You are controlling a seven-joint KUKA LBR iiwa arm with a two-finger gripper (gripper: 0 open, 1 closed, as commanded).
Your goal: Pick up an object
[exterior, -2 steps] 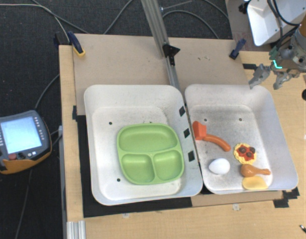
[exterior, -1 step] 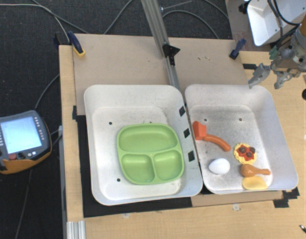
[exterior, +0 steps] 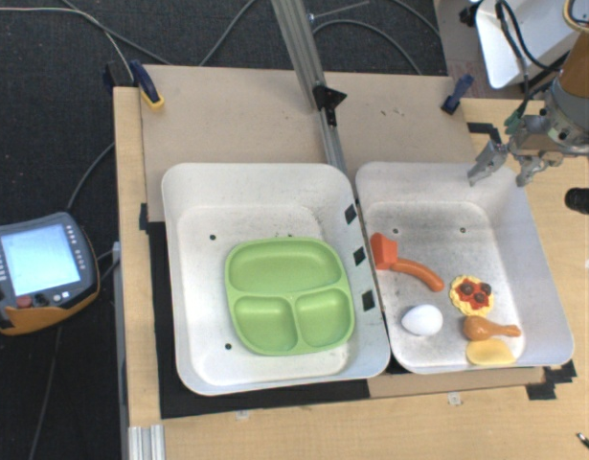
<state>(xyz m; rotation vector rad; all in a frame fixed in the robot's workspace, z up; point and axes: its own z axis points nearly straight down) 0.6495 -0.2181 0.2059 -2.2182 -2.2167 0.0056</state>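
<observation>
My gripper [exterior: 505, 167] hangs above the far right corner of the right bin [exterior: 524, 220], its two grey fingers spread open with nothing between them. Well below it, in the near part of that bin, lie an orange tool-shaped toy [exterior: 403, 264], a white egg [exterior: 421, 320], a small yellow pizza slice with dark toppings [exterior: 471, 294], a brown drumstick [exterior: 487, 329] and a pale yellow piece [exterior: 490, 353]. All of them rest on the bin floor, apart from the gripper.
The left bin [exterior: 193, 257] holds a green divided plate [exterior: 289, 293]. A metal pole [exterior: 304, 56] slants across the bench behind the bins. A teach pendant [exterior: 37, 271] lies off the bench to the left.
</observation>
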